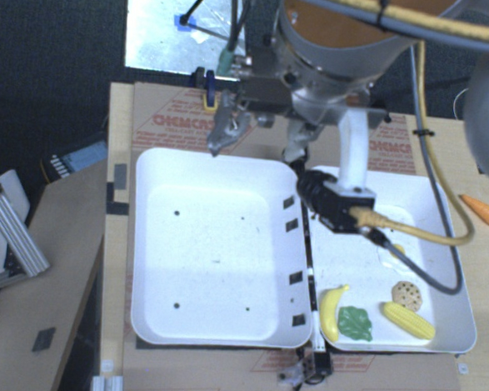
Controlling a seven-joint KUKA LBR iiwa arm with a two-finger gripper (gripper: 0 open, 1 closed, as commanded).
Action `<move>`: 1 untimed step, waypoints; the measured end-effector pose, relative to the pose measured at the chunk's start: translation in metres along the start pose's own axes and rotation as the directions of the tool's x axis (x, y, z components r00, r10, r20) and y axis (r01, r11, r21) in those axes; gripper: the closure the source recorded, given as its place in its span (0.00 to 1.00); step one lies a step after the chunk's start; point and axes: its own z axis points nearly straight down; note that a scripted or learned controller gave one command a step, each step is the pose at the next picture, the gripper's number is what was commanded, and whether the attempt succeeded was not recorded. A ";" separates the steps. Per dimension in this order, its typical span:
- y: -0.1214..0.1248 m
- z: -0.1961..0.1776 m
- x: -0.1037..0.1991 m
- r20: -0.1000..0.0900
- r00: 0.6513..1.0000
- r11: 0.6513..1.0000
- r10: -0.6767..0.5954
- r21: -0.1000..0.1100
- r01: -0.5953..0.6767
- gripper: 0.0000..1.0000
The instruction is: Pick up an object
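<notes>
**Claw spread wide over the far rim, toy food grouped in the right bin**

The claw [259,140] hangs above the far edge of the left bin [155,226], close to where the two bins meet. Its two fingers [224,132] stand well apart, and nothing sits between them. Just beside it, a black box [335,207] on a white bracket juts over the right bin [455,285], with a yellow cable [417,234] looping away from it.

The things to be picked lie together in the near part of the right bin, well apart from the claw. A yellow banana [330,312] curves along the near-left corner, beside the divider between the bins. A flat green piece [355,324] with a ragged, leaf-like outline touches the banana on its right side. Further right lies a yellow corn cob [409,321], tilted so that its far end points toward the leaf. Just behind the corn sits a small round cookie [405,294], tan with darker specks; whether it touches the corn I cannot tell.

An orange carrot [483,210] lies outside the bins, on the surface [84,221] near the right edge of the view.

Both bins rest on a sheet of cardboard [175,115] with red lettering.
</notes>
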 end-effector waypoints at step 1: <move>-0.004 0.189 0.000 0.007 1.000 1.000 0.005 0.012 -0.006 0.00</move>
